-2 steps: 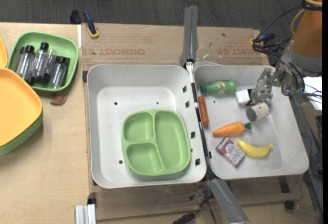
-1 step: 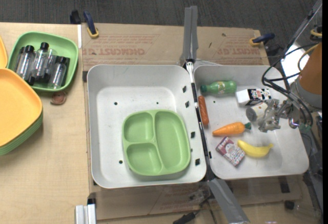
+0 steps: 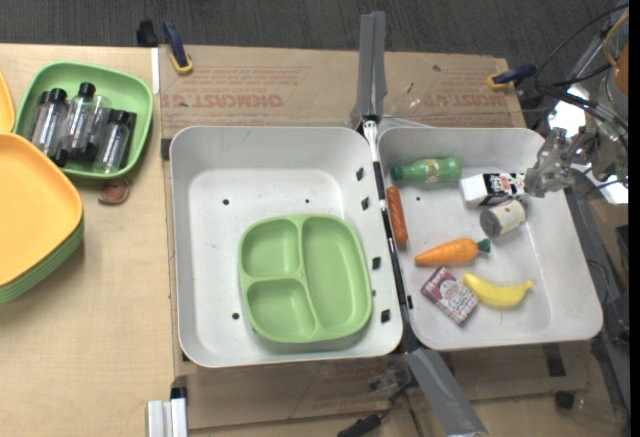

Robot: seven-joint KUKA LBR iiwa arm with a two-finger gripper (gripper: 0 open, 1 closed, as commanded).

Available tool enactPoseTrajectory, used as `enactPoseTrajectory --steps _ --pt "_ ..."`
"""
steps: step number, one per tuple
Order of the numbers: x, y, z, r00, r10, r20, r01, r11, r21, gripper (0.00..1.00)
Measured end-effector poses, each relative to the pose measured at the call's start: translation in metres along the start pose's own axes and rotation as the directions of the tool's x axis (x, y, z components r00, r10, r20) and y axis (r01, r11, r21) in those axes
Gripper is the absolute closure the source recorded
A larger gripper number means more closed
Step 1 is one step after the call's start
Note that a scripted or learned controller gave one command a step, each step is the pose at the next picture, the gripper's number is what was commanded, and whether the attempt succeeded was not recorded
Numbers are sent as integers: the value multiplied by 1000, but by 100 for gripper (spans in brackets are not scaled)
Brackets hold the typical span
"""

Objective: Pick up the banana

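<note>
The yellow banana (image 3: 497,291) lies in the right bin (image 3: 575,255), near its front edge, between a red snack packet (image 3: 449,295) and the bin's right wall. My gripper (image 3: 551,168) hangs over the right bin's back right corner, well behind the banana and apart from it. It is just right of a white and black box (image 3: 490,187). Nothing shows in its grasp.
The right bin also holds a carrot (image 3: 450,251), a grey can (image 3: 502,218), a green bottle (image 3: 427,170) and a sausage (image 3: 397,215). A green divided plate (image 3: 303,277) sits in the left bin (image 3: 200,225). Left of the bins are a green tray of bottles (image 3: 85,120) and yellow plates (image 3: 30,215).
</note>
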State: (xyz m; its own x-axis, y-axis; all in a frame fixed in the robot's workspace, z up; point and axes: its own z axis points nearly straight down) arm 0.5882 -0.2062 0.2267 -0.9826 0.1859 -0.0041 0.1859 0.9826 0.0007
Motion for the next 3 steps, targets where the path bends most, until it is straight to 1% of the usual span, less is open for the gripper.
enactPoseTrajectory --steps 1,2,3 --pt "77 -31 98 996 -85 -3 85 996 0 100" --pt "30 -19 61 989 -145 1 145 989 0 100" --pt "-29 7 27 999 -43 2 43 999 0 100"
